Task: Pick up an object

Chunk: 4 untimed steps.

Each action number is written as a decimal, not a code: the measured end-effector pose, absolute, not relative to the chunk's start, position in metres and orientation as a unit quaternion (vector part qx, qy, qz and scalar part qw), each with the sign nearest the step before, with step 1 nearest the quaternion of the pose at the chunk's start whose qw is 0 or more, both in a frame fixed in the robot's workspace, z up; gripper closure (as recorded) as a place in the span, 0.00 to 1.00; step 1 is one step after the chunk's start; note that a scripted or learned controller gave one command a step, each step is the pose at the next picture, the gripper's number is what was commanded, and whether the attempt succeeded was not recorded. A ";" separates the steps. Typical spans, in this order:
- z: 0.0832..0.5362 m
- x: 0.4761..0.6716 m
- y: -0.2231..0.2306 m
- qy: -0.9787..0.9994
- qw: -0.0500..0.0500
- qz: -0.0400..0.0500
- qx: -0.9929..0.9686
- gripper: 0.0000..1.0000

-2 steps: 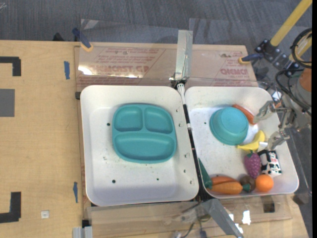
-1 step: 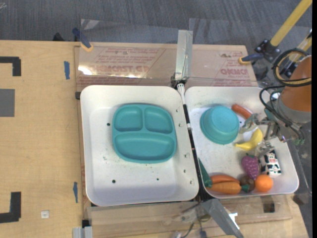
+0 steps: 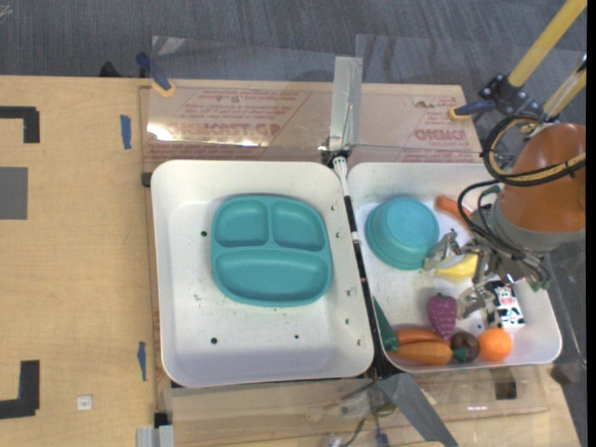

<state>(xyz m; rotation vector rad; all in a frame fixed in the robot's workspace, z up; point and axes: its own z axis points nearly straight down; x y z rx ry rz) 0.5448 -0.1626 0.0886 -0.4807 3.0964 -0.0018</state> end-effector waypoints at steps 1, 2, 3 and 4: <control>0.089 0.547 -0.102 0.983 0.003 -0.001 -0.184 0.00; 0.090 0.539 -0.102 0.988 0.007 -0.001 -0.153 0.00; 0.103 0.543 -0.101 0.988 0.012 -0.003 -0.154 1.00; 0.227 0.593 -0.098 1.000 0.008 -0.001 -0.019 1.00</control>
